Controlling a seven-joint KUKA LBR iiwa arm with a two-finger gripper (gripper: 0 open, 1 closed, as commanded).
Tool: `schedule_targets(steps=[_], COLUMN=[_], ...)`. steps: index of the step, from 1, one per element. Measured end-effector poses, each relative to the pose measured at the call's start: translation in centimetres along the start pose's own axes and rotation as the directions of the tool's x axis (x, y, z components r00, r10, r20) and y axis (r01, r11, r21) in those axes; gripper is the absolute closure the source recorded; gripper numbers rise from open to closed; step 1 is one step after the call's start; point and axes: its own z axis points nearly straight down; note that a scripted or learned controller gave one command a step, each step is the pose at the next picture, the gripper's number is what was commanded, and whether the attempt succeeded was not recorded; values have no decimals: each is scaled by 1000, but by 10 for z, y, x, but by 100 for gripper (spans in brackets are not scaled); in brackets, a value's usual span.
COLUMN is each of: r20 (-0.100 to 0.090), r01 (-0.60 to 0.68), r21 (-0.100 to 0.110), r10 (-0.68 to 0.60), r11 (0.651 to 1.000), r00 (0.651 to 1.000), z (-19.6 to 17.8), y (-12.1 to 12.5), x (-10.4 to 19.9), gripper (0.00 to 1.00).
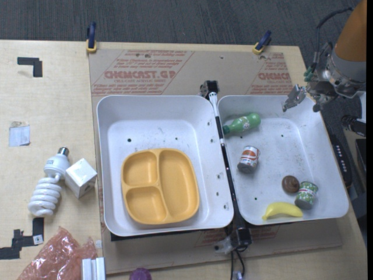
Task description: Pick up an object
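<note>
Here, the gripper point(294, 98) hovers at the upper right of the frame over the right bin's point(326, 156) rim; its metal fingers seem spread, grasping nothing. Lower down lie a cylindrical can point(249, 158), green bottle point(240, 123) and curved banana point(282, 210).

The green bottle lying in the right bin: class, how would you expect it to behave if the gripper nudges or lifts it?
The green bottle lies on its side and looks rounded, so a nudge would probably roll it. Its surface appears smooth, so fingers might slip. It rests close to the bin's far-left corner, so it could wedge there.
</note>
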Motion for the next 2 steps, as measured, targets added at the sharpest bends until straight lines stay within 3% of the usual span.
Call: schedule_targets(steps=[1,2], r20=[-1,-1], r01=[0,-1], r21=[0,1], r10=[0,1], r11=[1000,1000], r00=[1000,1000], z=[70,105], y=[-20,-61], x=[8,59], gripper=[0,0])
